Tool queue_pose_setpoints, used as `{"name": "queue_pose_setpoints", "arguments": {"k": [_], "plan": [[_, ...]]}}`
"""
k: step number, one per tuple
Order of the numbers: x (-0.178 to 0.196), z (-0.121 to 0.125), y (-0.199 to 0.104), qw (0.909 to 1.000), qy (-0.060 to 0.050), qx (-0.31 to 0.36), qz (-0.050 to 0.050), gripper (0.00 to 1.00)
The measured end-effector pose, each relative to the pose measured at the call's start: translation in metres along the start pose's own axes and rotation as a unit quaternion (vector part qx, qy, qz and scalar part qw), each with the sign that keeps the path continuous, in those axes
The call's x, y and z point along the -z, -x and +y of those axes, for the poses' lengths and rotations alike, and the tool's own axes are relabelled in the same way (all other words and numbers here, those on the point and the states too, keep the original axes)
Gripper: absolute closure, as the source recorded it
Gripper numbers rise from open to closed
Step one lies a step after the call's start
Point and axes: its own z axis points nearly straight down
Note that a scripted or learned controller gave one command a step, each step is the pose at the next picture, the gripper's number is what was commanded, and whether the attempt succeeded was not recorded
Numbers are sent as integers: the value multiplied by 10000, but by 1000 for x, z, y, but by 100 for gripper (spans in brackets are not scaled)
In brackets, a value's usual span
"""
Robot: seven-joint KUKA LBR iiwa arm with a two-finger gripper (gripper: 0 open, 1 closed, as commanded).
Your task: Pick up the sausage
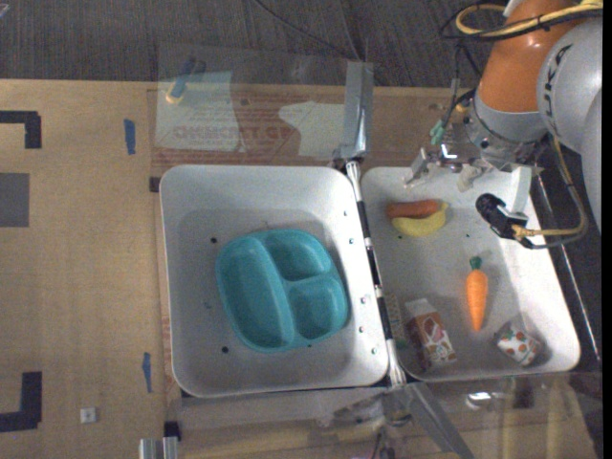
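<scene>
Gripper (442,163) hangs above the right bin's (555,285) far edge, nothing between its fingers that I can see.
Its jaws stand narrowly apart; the sausage (415,208) lies just nearer, touching a banana (423,225), so 1 short descent should reach it.

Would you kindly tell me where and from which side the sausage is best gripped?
Probably at its middle, from above. The sausage lies flat, running left to right, with the banana tight against its near side, so the pincer fingers should close across its width; the near finger has little room.
</scene>
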Motion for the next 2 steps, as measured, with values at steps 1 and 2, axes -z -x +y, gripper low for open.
{"name": "queue_pose_setpoints", "arguments": {"k": [1, 2], "plan": [[-87, 0, -9, 9969, -1, 790, 3, 0], [-77, 1, -9, 9969, 18, 783, -1, 100]]}}
